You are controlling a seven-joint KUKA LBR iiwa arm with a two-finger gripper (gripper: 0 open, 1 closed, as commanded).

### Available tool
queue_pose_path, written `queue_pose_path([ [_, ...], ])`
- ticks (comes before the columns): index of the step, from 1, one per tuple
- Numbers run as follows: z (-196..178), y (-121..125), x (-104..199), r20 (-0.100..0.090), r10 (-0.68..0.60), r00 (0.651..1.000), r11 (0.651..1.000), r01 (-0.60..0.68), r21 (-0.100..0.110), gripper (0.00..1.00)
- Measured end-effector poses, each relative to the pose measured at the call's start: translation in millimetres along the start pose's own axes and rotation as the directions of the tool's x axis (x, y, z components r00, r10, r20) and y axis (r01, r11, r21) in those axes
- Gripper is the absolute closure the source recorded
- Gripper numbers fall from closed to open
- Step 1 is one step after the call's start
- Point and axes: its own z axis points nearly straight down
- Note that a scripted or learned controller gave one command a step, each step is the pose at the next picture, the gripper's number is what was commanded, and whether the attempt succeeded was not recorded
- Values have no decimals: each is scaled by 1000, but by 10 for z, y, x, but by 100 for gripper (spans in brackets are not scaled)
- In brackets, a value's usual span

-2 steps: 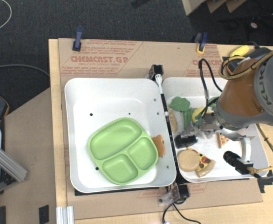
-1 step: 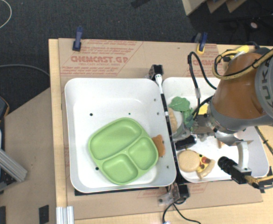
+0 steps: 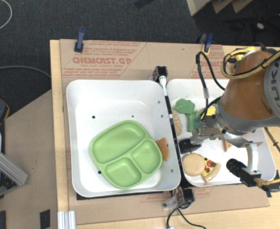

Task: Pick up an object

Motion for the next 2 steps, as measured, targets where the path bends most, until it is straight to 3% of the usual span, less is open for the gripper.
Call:
queue_pose_path([
  [1, 101, -14, 1073, -1, -11, 1000, 1000, 11, 3, 100],
  [2, -821, 9, 916, -2, -2, 1000, 1000, 2, -7, 100],
])
